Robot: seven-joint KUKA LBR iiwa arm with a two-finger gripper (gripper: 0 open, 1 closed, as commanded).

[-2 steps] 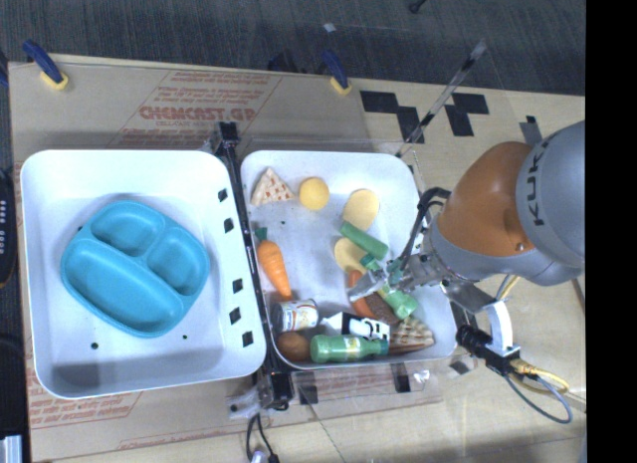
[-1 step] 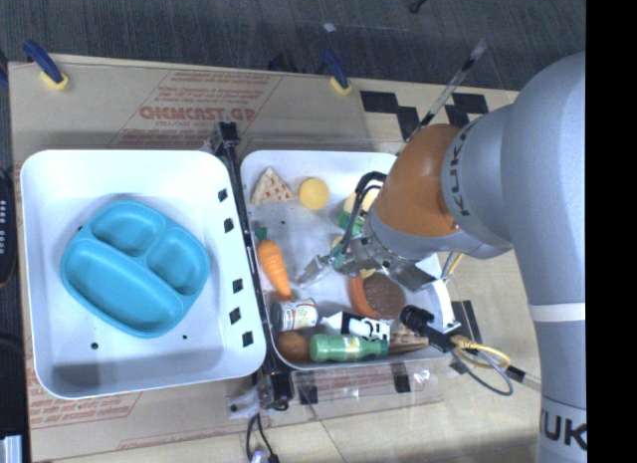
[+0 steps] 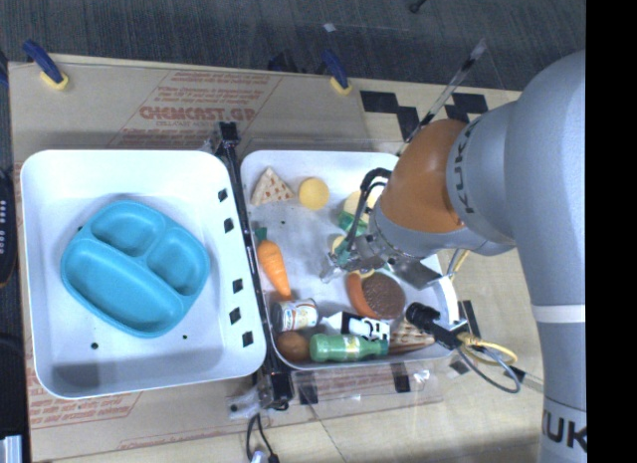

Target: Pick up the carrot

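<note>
The hand (image 3: 350, 252) hangs low inside the right bin (image 3: 299, 164), under the orange band (image 3: 426, 180) of the grey arm (image 3: 537, 182) that comes in from the right; the wrist covers much of it, so whether its fingers are wide or closed cannot be told, and nothing can be seen between them. Just beside it, toward the near side, lies a round brown item (image 3: 381, 295), and close above it a yellow-green piece partly hidden by the wrist. The carrot (image 3: 273, 267) lies to the left of the hand, apart from it, near the bin's left wall, its green end toward the far side and its tip pointing toward the near side. Beyond it sit a tan wedge (image 3: 270, 189) and a yellow ball (image 3: 314, 193) by the far wall. Along the near wall lie a small can (image 3: 298, 315), a brown round thing (image 3: 292, 345) and a green bottle (image 3: 346, 347) on its side. The left bin (image 3: 40, 282) holds a blue divided tray (image 3: 135, 266). Both bins rest on a counter (image 3: 179, 103) covered with brown cardboard.
</note>
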